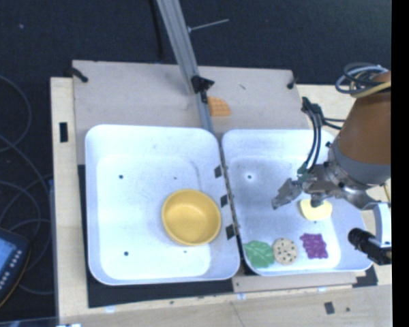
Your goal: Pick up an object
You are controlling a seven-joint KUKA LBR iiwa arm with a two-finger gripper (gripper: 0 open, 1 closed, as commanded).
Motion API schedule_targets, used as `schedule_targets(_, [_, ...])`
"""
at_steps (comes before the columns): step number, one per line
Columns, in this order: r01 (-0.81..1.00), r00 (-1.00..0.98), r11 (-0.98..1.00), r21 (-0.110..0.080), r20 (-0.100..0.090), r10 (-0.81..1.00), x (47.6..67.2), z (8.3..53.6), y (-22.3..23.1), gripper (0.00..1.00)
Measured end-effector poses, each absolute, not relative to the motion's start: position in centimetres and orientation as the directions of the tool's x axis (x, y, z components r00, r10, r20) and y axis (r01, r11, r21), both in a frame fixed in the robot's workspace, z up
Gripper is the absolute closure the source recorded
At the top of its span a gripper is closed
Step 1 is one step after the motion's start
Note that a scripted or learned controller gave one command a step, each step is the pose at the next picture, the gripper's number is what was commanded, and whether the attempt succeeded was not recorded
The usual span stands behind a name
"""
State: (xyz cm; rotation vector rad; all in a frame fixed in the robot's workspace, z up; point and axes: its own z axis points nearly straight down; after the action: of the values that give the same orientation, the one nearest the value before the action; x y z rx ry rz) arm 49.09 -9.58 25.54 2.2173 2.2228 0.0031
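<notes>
Gripper (296,193) of mine hangs over the middle of the right bin (259,148), its dark fingers splayed toward the left with nothing between them, so I read it as parted and carrying no load. Going left to right across the bench: the left bin (123,155) holds a yellow bowl (191,216) near its right wall, well apart from my tool and across the divider where the two bins meet. Next come the small things along the near edge of the right bin: a green piece (259,252), a round speckled cookie (284,250) just beside it, then a purple piece (314,245). Above the purple one, and just right of my fingertips, lies a pale yellow piece (316,211), partly tucked under my wrist. That yellow piece is the nearest candidate, I judge, and the move turns on this: it sits to the right and slightly toward the near edge from my fingers, almost beneath the arm, so I would have to draw back rightward before dropping. Its long axis I cannot make out. The three near-edge pieces crowd the rim, leaving little finger room on that side; the far left part of this bin is open floor.
</notes>
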Motion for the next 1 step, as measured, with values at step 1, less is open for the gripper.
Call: schedule_targets(1, [1.0,0.0,0.0,0.004,0.0,1.0,49.09,25.54,-9.6,0.0])
